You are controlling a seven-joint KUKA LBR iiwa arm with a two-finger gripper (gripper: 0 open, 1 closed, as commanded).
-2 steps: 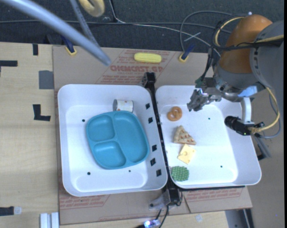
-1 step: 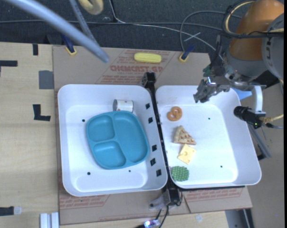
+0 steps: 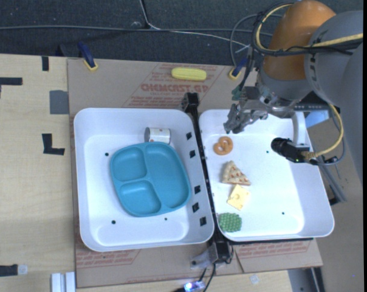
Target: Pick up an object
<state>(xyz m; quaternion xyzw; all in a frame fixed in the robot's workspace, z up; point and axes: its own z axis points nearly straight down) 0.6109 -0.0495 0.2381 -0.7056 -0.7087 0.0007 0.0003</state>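
From the fixed overhead camera, the wooden counter (image 3: 25, 181) carries a sheet of brown cardboard on which two shallow white plastic bins sit side by side, presumably so that things can be lifted from one and dropped into the other. The left white bin (image 3: 89, 163) holds a light blue divided plastic plate (image 3: 149, 178) lying flat across its middle, with a small silver-and-white cylindrical can (image 3: 157, 134) on its side just beyond the plate's far rim. The right white bin (image 3: 293, 199) holds the smaller candidates for picking, lined up along its left side: a small orange-brown pretzel-shaped toy (image 3: 223, 145), a tan triangular toy wedge like a pizza slice (image 3: 234, 174), a yellow cheese-like block (image 3: 238, 197) and a green bumpy round piece (image 3: 230, 222). The grey arm's dark two-finger gripper (image 3: 237, 121) hangs over the far left part of that bin, tilted down toward the pretzel, just beside it and apparently above it; nothing is visible between the fingers, and whether they are spread or closed I cannot tell at this angle. That pose suggests the pretzel is the target, with the descent not yet finished. A yellow banana-shaped toy (image 3: 188, 73) lies outside the bins on the cardboard, out of play.
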